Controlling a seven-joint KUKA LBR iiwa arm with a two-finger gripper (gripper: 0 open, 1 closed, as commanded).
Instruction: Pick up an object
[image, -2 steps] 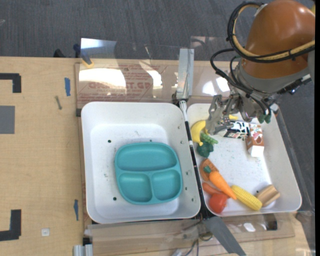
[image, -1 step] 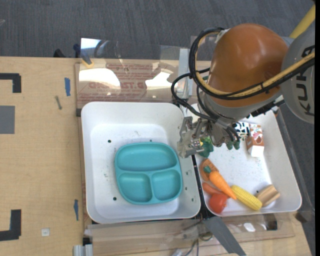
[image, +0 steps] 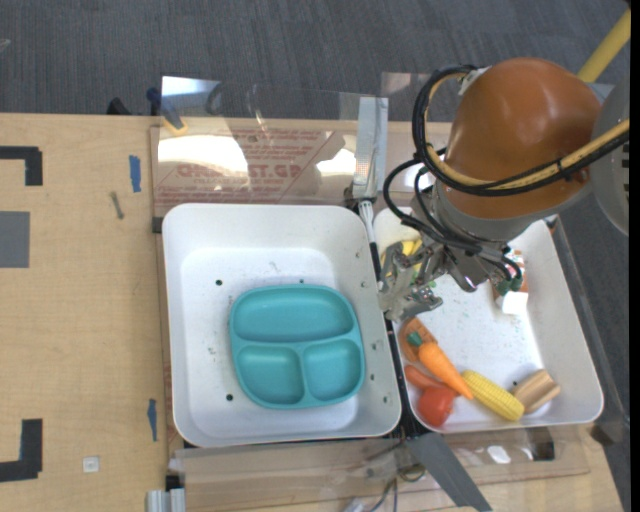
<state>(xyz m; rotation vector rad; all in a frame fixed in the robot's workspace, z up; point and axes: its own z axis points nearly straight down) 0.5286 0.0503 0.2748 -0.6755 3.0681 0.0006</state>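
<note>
The right bin (image: 560, 330) holds an orange carrot (image: 441, 366), a yellow corn cob (image: 491, 394), a red tomato-like piece (image: 435, 404) and a tan wooden cylinder (image: 534, 389) along its near side. A small white block (image: 514, 302) lies further back, and something yellow (image: 408, 247) peeks out by the bin's far left corner. My gripper (image: 408, 290) hangs low over the left part of the right bin, just above and behind the carrot. The arm's orange wrist dome (image: 520, 125) hides much of the bin's far half. I see nothing between the fingers.
The left bin (image: 190, 300) holds a teal divided plate (image: 296, 343). A clear plastic sheet (image: 260, 150) lies behind the bins. Black cables (image: 430, 150) loop off the wrist. Brown bench surface (image: 70, 300) stretches to the left.
</note>
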